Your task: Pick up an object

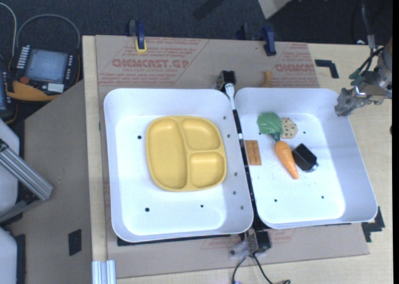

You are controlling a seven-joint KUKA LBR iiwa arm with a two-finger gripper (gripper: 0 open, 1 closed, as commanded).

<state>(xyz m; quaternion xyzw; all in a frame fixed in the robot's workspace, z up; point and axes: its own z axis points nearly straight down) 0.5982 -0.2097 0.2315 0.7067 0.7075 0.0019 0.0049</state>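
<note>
The right bin (330,205) holds a small cluster of objects. An orange carrot (287,158) lies at a slant near the middle, and a black block (305,157) touches its right side. A green leafy piece (270,123) sits above them beside a speckled round cookie (288,128). A flat brown rectangle (252,152) lies close to the bin's left wall. My gripper (346,102) hangs over the upper right rim of the right bin, well to the right of the objects and apart from them.
The left bin (124,208) carries a yellow divided plate (185,151) in its middle. Blue clamps (141,35) hold the cardboard sheet at the bench's far edge. A handheld control pendant (43,67) rests off the bench at the left.
</note>
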